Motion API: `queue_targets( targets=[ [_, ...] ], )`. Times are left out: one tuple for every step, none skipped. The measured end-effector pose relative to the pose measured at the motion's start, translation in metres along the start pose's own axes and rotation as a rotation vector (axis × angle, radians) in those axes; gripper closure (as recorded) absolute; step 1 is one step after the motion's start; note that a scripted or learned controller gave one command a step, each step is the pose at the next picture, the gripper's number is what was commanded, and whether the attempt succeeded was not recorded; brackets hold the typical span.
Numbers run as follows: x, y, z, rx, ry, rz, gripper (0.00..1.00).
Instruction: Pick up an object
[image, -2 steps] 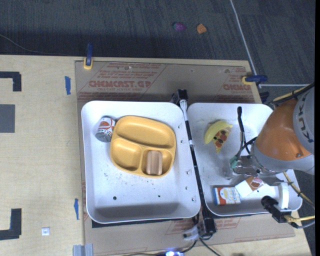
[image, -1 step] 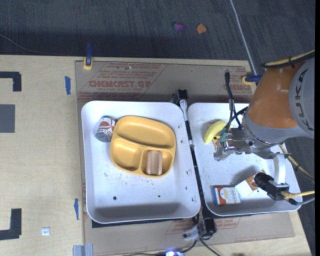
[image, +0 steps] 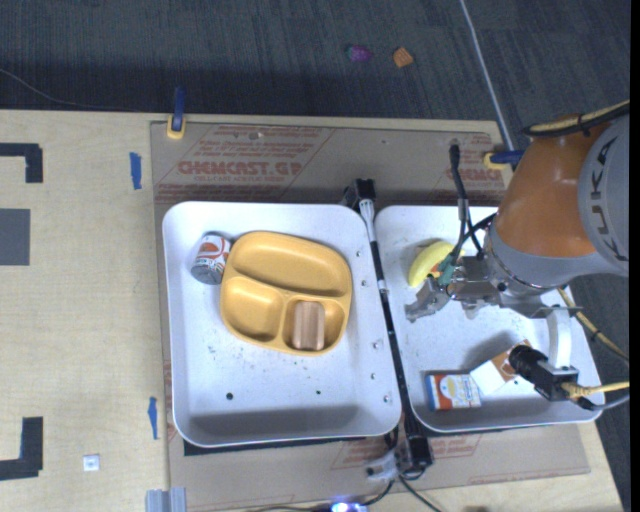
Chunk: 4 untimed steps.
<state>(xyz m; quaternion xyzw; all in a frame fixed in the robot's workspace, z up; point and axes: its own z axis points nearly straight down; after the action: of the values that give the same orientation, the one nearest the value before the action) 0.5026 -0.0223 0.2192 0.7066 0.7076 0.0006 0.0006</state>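
While the board under the bins reads "CHEMCAST GP", the arm's own lettering is cut off. The jaws (image: 425, 300) hang in the right bin (image: 440, 420) just below the banana (image: 430, 260); their state is unclear. Open floor lies left of the carton (image: 455, 390).

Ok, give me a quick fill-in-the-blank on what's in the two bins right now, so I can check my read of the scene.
1. The yellow divided tray lies in the ____ bin.
2. The soda can lies against the tray's ____ edge.
3. The tool hovers just below the ____ in the right bin.
4. The small carton lies near the right bin's ____ wall.

Missing words: left; left; banana; front
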Motion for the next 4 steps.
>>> queue_targets(
  targets=[
    [-0.035, -0.008, 0.035, 0.002, 0.000, 0.002, 0.00],
    [-0.068, -0.006, 0.125, 0.001, 0.000, 0.001, 0.00],
    [-0.069, -0.018, 0.130, -0.018, -0.002, -0.002, 0.00],
    [-0.069, -0.018, 0.130, -0.018, -0.003, -0.001, 0.00]
  ],
)
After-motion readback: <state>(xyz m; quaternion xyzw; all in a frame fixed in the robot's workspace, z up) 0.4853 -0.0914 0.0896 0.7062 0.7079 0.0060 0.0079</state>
